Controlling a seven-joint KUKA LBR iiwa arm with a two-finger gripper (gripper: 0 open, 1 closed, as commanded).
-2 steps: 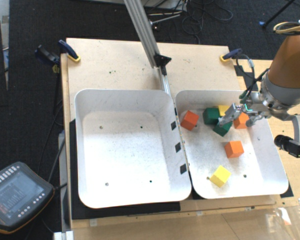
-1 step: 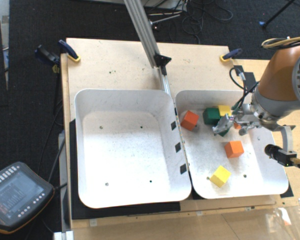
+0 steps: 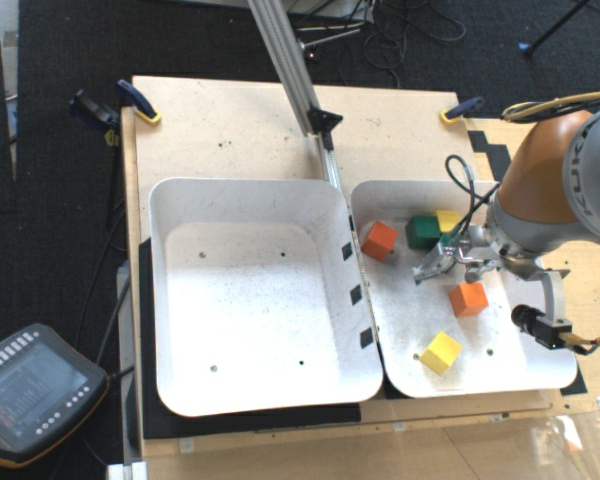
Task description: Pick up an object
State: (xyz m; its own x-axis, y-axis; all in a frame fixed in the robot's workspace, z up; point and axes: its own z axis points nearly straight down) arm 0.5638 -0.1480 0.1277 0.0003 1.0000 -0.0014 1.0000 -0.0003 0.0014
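Gripper (image 3: 432,266) hovered low in right bin (image 3: 540,373); finger state: cannot tell, nothing visibly held. Nearest cube: orange cube (image 3: 468,298), just beside, at 4 o'clock from gripper. Green cube (image 3: 424,232) near at 12 o'clock, yellow block (image 3: 449,220) touching behind it. Red-orange cube (image 3: 380,240) at 10 o'clock. Yellow cube (image 3: 440,352) farther, at 6 o'clock. Cubes roughly square, no long axis. Judgement: short shift toward 4 o'clock would suit.

A single fixed camera is looking down at a slant over both white bins (image 3: 170,268), the arm (image 3: 555,183) entering from the right.
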